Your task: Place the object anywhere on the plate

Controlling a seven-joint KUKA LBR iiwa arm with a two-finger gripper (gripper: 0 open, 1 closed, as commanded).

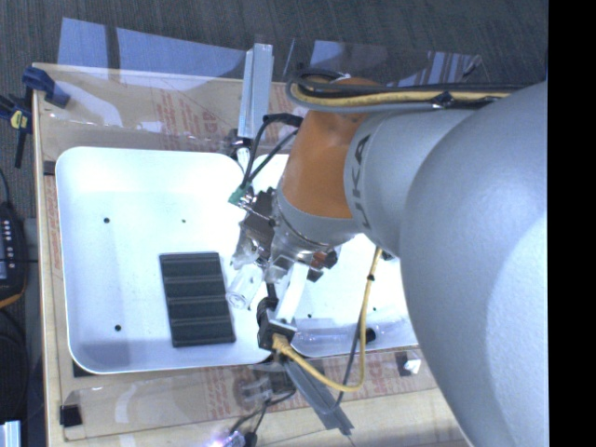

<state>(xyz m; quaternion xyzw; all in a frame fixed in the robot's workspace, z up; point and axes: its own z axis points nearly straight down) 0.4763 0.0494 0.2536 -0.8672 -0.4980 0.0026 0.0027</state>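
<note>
The grey arm (466, 240) fills the right half of the frame, its orange band (321, 170) sitting near the upper middle, just above the wrist. Below the band the wrist narrows toward the gripper (250, 282), which hangs over the right edge of the left white bin (84, 250), near the seam between the two bins. The gripper's tip is a clutter of pale, partly see-through parts against the white bin floor, and how it stands, and whether it has hold of anything, cannot be told from this angle. A dark, ribbed rectangular object (196, 298) lies flat on the floor of the left bin, in its lower middle part, just left of the gripper's tip; whether the two touch cannot be told. The right bin (391, 329) is mostly hidden under the arm, with just a strip of its white floor showing at the lower centre. A yellow cable (368, 296) loops down from the wrist to the lower middle of the frame, and another yellow cable (391, 93) runs along the top of the arm. Blue clamps (42, 87) grip the bench's (140, 403) upper left corner, and a metal upright bar (254, 91) stands behind the bins at the upper centre.
</note>
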